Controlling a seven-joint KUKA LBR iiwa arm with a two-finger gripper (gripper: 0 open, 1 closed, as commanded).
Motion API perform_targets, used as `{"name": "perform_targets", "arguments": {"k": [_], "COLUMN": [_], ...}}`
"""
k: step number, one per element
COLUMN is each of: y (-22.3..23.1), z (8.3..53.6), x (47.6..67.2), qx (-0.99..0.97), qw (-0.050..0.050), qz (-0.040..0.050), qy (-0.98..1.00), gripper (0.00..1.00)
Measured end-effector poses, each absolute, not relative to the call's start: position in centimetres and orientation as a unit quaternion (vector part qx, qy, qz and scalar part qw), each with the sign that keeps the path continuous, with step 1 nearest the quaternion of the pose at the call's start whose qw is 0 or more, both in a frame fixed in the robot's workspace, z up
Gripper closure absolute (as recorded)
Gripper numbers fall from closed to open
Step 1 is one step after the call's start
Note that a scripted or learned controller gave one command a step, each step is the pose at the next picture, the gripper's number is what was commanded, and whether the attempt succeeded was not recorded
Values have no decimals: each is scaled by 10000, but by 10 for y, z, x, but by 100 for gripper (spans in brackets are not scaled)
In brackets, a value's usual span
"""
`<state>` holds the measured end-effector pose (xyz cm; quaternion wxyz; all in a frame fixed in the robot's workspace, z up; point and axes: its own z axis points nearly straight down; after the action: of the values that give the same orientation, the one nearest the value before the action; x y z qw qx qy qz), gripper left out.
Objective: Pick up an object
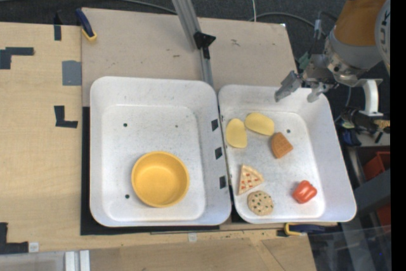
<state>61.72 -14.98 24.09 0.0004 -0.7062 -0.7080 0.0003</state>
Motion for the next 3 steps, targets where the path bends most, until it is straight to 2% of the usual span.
{"name": "perform_targets", "arguments": {"k": [1,3], "y": [-150,-140], "z": [241,144], "x": [617,626], "qx": [-7062,-7060], "qw": [3,21], "qz": [4,23], "qy": [-7080,-7082], "gripper": [0,0]}}
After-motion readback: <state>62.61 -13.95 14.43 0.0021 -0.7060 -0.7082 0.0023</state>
